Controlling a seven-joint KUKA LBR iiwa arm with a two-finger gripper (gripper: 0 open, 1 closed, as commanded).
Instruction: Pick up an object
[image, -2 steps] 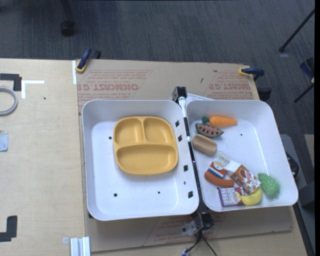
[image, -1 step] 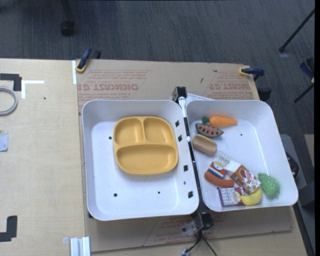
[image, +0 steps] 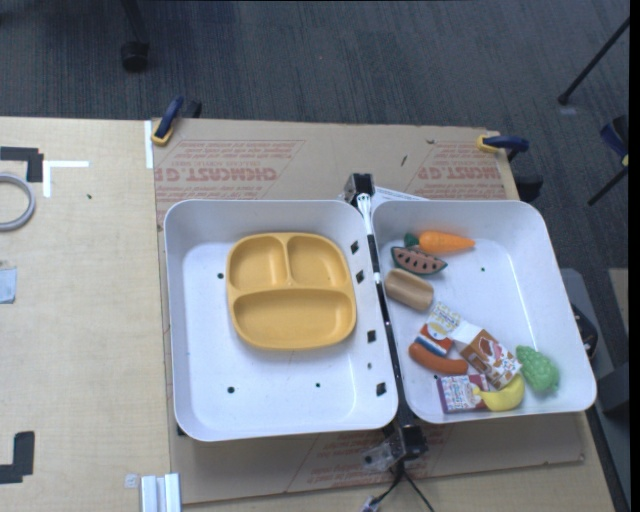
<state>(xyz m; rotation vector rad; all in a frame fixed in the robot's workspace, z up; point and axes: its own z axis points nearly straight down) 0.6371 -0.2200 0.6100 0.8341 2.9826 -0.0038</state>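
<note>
The right bin (image: 520, 262) holds several toy foods. An orange carrot (image: 444, 241) lies at its far left, with a watermelon slice (image: 418, 261) just below it and a tan bread roll (image: 408, 289) nearer still. Toward the near edge lie a small white packet (image: 442, 322), a red-and-orange hot dog (image: 436, 358), a brown snack packet (image: 489, 355), a pink-and-white box (image: 459, 393), a yellow banana (image: 504, 394) and a green broccoli (image: 539, 370).
The left bin (image: 200, 400) carries a yellow divided plate (image: 291, 290) with three compartments. Both bins rest on a cardboard sheet (image: 230, 165) held by blue-and-yellow clamps (image: 166, 120). Black clips (image: 358, 186) join the bins along their shared wall.
</note>
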